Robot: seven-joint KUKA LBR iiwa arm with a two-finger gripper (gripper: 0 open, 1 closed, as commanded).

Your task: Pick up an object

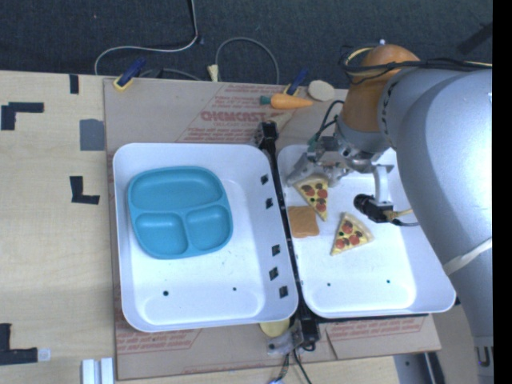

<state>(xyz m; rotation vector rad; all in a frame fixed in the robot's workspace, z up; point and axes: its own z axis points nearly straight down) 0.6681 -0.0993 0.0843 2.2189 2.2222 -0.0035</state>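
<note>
We see the gripper (314, 169) low in the right bin (400, 282), just above the upper pizza slice (315, 195), and we cannot tell how it is set because the wrist hides it. We judge that the grasp is about to start, so we should come down straight on the middle of this slice and keep clear of the toast piece (303, 221) just beside it. The slice lies flat near the bin's left wall; its long axis runs up-left to down-right, tip toward the bottom. A second pizza slice (350, 234) lies near, apart from it
</note>
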